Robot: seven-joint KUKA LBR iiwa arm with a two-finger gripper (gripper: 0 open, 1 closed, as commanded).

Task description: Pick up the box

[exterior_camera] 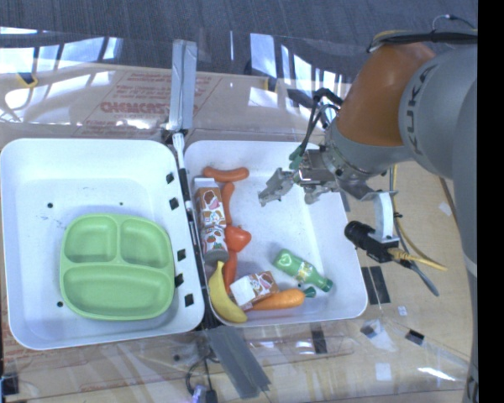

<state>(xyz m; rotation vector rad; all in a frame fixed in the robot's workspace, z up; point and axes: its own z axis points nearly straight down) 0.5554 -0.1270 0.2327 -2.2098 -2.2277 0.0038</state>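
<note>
Though my arm (403, 99) crowds the upper right and hides the far corner of the right bin (340, 305), my claw (279, 186) shows clearly enough above the bin's bare floor. Its fingers stand spread apart with nothing between them.

The box (210, 221), brown with printed pictures, lies lengthwise along the left wall of this bin, apart from my claw. Its print is too small for me to read. A sausage (224, 175) lies just beyond its far end, and a red piece (234, 239) I cannot name touches its right side. Nearer the front lie a banana (222, 296), a small carton (254, 288), a carrot (279, 300) and a green bottle (301, 271). The carton partly covers the banana, and the carrot overlaps the carton's lower edge.

The left bin (25, 191) holds a green divided plate (116, 267).
</note>
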